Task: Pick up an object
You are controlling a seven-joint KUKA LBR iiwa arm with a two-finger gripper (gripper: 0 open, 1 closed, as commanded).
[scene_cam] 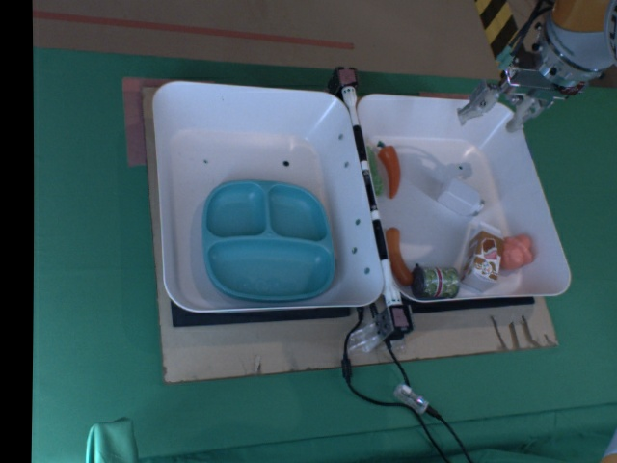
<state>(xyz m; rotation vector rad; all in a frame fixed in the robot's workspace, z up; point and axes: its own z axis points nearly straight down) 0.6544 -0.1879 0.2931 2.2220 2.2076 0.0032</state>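
Camera view, single fixed position, contents as follows. Gripper [500, 99]: two fingers spread apart with nothing between them, hanging over the far right corner of the right bin [540, 196], above its rim rather than down among the contents; carried by the arm [582, 13] (grey wrist, orange band above it) entering at the upper right. Right bin, items: an orange carrot-shaped piece [390, 169] with a green top by the dividing wall; a clear bottle [431, 171] lying on its side beside it, hard to make out against the white floor; a small white block [461, 199] just right of the bottle. Along the near side of the same bin: a second orange piece [396, 255] against the left wall, a dark can [436, 281] on its side, a small printed carton [485, 257], and a salmon-pink object [519, 250] touching the carton, possibly a soft toy. Left bin [183, 162]: one teal divided plate [268, 240] with three compartments, lying flat. Both bins rest on cardboard [260, 355] over a green cloth [87, 258]; a black cable [371, 382] trails from between the bins toward the near edge.
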